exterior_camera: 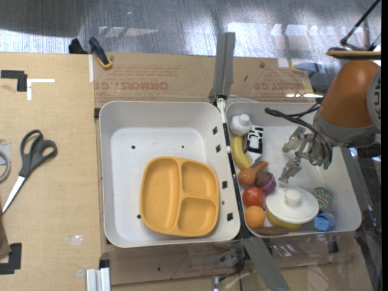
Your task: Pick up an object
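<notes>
My gripper (295, 160) hangs over the right bin (339, 162), above its bare middle, with nothing between its spread fingers. To its left lie a banana (240, 151), a white bottle (241, 123) and a black-and-white item (254, 139). Below and left sit a brown pear-shaped toy (251, 174), a purple item (266, 182), a red tomato (254, 197) and an orange (255, 216). Just below the gripper stands a yellow pot with a white lid (291, 207). A green item (322, 196) and a blue one (324, 222) lie at the bin's front right.
The left bin (121, 162) holds a yellow divided plate (180, 196). Scissors (30, 156) lie on the bench at far left. A grey divider bar (223, 65) stands behind the bins.
</notes>
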Tool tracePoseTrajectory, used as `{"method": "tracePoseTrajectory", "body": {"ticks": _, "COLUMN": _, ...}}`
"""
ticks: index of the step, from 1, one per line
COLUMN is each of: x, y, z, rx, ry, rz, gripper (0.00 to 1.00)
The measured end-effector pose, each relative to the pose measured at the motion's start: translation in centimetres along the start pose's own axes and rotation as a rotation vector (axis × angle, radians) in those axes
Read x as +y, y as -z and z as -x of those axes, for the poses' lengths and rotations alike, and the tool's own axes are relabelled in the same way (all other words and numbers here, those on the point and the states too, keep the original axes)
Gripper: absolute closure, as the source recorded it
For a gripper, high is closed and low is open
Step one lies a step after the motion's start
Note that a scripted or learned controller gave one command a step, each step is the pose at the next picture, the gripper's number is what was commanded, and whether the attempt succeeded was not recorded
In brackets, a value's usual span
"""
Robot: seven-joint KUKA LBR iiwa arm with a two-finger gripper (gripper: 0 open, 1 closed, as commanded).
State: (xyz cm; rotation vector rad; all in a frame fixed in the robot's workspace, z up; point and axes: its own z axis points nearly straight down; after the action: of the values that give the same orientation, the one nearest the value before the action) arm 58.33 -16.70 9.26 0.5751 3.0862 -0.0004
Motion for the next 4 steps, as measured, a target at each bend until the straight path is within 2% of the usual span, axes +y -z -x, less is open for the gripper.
{"method": "tracePoseTrajectory", "body": {"ticks": 1, "x": 4.9, "y": 0.0, "z": -5.7, "rx": 0.001, "ry": -0.275, "rz": 0.000, "gripper": 0.00}}
{"method": "tracePoseTrajectory", "body": {"ticks": 2, "x": 5.5, "y": 0.0, "z": -4.6, "rx": -0.001, "ry": -0.335, "rz": -0.003, "gripper": 0.00}}
{"method": "tracePoseTrajectory", "body": {"ticks": 3, "x": 5.3, "y": -0.1, "z": -5.0, "rx": 0.000, "ry": -0.466, "rz": -0.005, "gripper": 0.00}}
{"method": "tracePoseTrajectory", "body": {"ticks": 4, "x": 7.0, "y": 0.0, "z": -0.4, "rx": -0.001, "ry": -0.522, "rz": -0.002, "gripper": 0.00}}
